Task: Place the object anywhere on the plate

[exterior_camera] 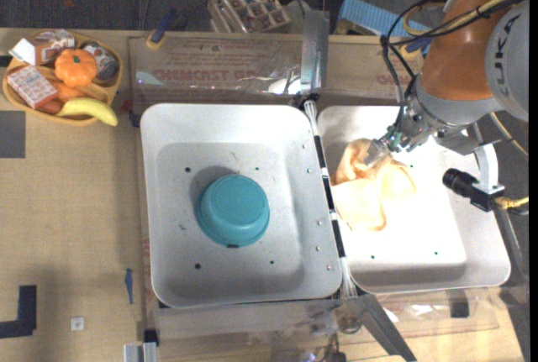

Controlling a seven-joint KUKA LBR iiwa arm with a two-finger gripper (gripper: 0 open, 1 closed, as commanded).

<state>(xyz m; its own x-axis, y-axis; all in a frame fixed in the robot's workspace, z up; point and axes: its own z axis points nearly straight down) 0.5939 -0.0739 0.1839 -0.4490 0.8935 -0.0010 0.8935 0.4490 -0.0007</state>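
With fingers (385, 147) pinched narrow on the top fold of the orange cloth (370, 188) draped just below them, lift clear of the bin wall (324, 175), then carry across to the teal plate (234, 209) well apart from them.

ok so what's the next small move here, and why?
Probably a short lift straight up to test the grip. The pincer is down at the top edge of the orange cloth in the right bin, while the teal plate sits in the left bin, so the cloth must clear the walls between.
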